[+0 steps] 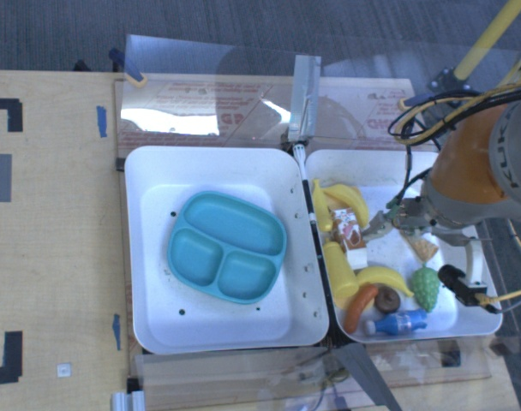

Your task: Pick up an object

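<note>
bananas [346, 202] near tool [382, 223] — grip perhaps unclear

fixed overhead camera, slanted down, both bins [149, 229]

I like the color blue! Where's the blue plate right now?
The blue plate lies in the middle of the left bin, on the camera view's left side. The toy food, like the bananas, sits in the right bin beside it.
</note>
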Robot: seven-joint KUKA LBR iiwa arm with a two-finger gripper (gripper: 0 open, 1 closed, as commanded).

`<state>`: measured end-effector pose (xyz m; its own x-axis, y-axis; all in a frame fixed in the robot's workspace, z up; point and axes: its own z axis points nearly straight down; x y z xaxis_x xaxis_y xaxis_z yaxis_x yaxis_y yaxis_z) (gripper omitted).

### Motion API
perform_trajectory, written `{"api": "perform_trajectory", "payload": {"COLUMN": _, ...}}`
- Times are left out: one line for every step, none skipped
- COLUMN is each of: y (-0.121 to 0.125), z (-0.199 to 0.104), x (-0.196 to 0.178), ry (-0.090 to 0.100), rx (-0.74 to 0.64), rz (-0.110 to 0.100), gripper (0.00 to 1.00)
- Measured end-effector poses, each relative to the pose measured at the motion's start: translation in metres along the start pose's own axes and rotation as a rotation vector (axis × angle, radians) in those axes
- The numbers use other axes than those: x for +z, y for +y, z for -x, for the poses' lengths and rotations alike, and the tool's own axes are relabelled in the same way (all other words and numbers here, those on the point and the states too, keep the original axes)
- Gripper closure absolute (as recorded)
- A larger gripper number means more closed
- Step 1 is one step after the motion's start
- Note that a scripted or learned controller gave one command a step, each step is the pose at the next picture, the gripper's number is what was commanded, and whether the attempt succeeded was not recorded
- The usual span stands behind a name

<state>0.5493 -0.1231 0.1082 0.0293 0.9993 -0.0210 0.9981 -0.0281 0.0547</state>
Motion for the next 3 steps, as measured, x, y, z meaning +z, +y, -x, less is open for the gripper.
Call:
{"api": "perform_trajectory", "payload": {"y": 0.0529, "z": -0.0108, "x": 0.0029, "ry": 0.003, "rx": -0.123, "rz": -0.019, "gripper": 0.0}}
{"api": "perform_trajectory", "payload": {"y": 0.0575, "z": -0.0071, "x": 0.0038, "ry": 0.009, "rx": -0.16, "rz": -0.02, "gripper": 0.0}}
{"api": "perform_trajectory", "payload": {"y": 0.0618, "z": -0.0073, "x": 0.0024, "ry": 0.007, "rx": -0.362, "rz": -0.015, "gripper": 0.0}}
